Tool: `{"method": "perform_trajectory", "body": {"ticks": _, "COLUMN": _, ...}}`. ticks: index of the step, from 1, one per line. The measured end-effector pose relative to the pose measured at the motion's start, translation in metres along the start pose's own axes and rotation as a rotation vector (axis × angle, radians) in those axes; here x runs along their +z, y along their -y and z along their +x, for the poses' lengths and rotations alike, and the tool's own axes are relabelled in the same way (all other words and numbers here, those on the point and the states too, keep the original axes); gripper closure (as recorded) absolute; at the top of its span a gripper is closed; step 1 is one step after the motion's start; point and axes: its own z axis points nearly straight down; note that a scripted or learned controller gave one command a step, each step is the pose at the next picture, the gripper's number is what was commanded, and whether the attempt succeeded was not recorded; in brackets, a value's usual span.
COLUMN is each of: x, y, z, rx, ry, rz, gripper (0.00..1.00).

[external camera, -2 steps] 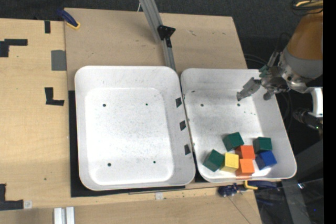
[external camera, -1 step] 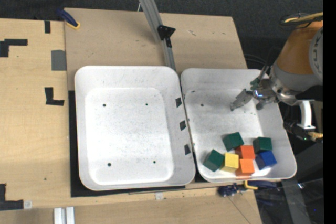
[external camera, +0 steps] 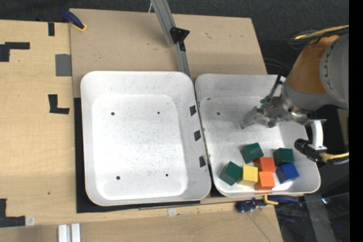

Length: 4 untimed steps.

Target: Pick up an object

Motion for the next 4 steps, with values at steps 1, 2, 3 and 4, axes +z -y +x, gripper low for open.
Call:
{"method": "perform_trajectory", "body": {"ticks": 1, "x": -0.013, "y": -0.001, "z": 0.001, "rx": -0.001, "ry": 0.000, "rz": -0.005, "gripper": 1.00}}
{"method": "perform_trajectory", "body": {"ticks": 2, "x": -0.055, "y": -0.003, "z": 0.002, "rx": 0.000, "ry": 0.001, "rz": -0.010, "gripper": 1.00}}
{"method": "perform_trajectory", "body": {"ticks": 3, "x": -0.112, "y": -0.005, "z": -0.007, "rx": 0.000, "ry": 0.003, "rz": -0.012, "gripper": 1.00}}
{"method": "perform_trajectory", "body": {"ticks": 4, "x": -0.165, "y": -0.006, "z": -0.007, "rx": -0.001, "ry": 0.002, "rz": -0.012, "gripper": 1.00}}
